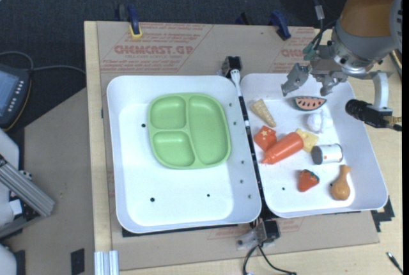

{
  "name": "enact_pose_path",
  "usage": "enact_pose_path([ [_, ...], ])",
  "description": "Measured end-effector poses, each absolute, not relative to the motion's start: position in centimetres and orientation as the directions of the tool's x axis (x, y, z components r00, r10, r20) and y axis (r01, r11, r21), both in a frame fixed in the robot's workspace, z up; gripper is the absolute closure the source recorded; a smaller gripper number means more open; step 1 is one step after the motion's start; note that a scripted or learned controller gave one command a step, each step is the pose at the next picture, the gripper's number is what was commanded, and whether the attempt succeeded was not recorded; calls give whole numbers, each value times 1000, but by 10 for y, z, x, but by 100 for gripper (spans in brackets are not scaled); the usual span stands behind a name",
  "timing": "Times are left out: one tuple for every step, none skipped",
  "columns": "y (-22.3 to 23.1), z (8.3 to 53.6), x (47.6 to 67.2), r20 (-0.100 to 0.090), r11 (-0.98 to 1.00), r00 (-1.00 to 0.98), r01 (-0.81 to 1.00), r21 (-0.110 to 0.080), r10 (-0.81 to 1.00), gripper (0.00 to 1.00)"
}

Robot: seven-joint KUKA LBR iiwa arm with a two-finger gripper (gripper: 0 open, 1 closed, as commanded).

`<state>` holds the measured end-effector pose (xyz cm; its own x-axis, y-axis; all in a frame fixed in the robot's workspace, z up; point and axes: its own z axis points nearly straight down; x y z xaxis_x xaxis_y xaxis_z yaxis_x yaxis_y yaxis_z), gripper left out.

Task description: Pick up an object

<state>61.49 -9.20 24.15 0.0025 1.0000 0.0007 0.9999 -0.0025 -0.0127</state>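
1. In the camera view, the grey arm with its orange band is reaching in from the upper right and is hanging over the back edge of the right bin.
2. The gripper is sitting above the back part of that bin, its two fingers spread apart with nothing between them.
3. A watermelon slice is lying just below and between the fingers, close to them; whether they are touching it cannot be told.
4. The other toys are lying in the right bin: a pale cone near the left wall, a small red piece beside an orange carrot, and a yellow bit touching the carrot's right end.
5. A white lump is sitting just below the watermelon slice, and a white cylinder with a dark end is lying below that.
6. A strawberry and a tan pear-shaped piece are resting near the front of the right bin, a little apart from each other.
7. The left bin is holding a green divided plate, which is lying flat toward the bin's back half.
8. Both bins are sitting side by side on a brown board, their inner walls touching.
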Motion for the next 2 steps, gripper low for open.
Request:
enact_pose_path([
  [-92, 249, 617, 0, 0, 0, 1000, 1, 1000, 0],
  [-88, 186, 620, 1, 0, 0, 1000, -7, 1000, 0],
])
